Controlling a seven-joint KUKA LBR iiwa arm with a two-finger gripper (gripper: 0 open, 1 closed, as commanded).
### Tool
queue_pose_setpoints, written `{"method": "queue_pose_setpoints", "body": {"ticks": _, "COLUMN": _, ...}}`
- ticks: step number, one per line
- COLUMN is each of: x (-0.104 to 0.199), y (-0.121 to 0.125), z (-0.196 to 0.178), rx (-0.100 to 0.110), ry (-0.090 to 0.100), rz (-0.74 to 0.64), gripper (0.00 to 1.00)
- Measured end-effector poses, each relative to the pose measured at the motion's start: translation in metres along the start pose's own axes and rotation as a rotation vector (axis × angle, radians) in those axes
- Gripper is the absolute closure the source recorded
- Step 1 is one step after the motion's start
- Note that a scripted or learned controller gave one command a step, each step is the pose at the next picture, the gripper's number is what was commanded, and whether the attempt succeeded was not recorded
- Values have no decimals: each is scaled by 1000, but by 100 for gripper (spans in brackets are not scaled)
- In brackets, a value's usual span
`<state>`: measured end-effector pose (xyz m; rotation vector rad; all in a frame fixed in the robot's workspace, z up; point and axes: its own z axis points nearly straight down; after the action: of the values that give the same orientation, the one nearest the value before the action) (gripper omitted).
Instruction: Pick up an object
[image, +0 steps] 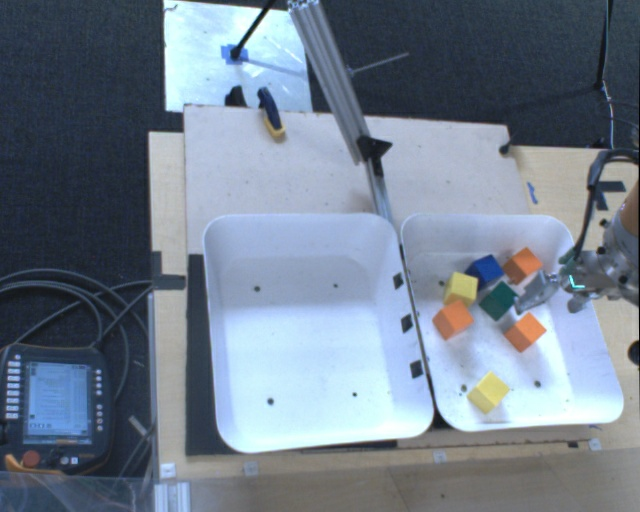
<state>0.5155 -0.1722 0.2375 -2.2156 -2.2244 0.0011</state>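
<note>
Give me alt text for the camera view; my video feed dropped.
The gripper reaches in from the right over the right bin, its tip among seven small blocks near the green block, with nothing visibly held. The left bin sits beside it, and a control tablet lies far left.

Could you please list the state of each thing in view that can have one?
Gripper: low over the right bin, among the cubes.
Right bin: holds seven cubes.
Green cube: beside the gripper tip.
Lone yellow cube: apart from the cluster.
Left bin: upright, beside the right bin.
Teach pendant: screen lit.
</note>
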Motion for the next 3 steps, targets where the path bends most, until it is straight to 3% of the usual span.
{"method": "queue_pose_setpoints", "body": {"ticks": 1, "x": 0, "y": 1, "z": -2, "rx": -4, "ry": -1, "rz": 1, "gripper": 0}}
{"method": "queue_pose_setpoints", "body": {"ticks": 2, "x": 1, "y": -2, "z": 61, "rx": 2, "ry": 1, "rz": 2, "gripper": 0}}
{"method": "queue_pose_setpoints", "body": {"ticks": 3, "x": 8, "y": 2, "z": 114, "rx": -7, "ry": -5, "rz": 2, "gripper": 0}}
